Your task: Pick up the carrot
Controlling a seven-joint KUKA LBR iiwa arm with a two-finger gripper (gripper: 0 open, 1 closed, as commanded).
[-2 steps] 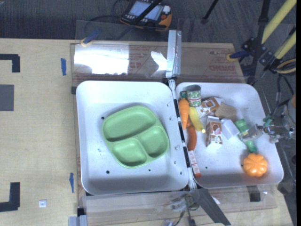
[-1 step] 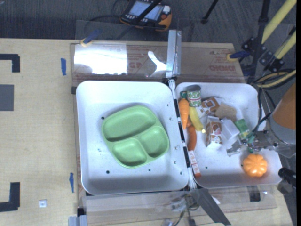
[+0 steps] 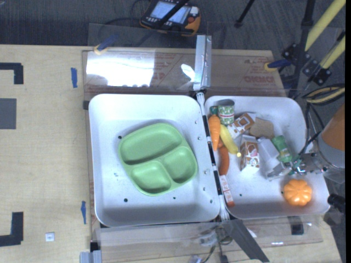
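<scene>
Banana (image 3: 228, 139) and bin wall (image 3: 207, 126) flank the carrot (image 3: 214, 128) tightly.

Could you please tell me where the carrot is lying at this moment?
The carrot lies in the right bin, along its left wall near the top, beside the banana and just below the small can.

One fixed camera above the bench (image 3: 44, 147), looking down at a slant, both white bins (image 3: 104, 158) in frame

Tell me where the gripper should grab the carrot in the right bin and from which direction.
Probably grip the carrot across its thicker upper middle, coming straight down. It lies flat and lengthwise along the right bin's left wall, with the banana close on its other side, so finger room looks tight.
</scene>
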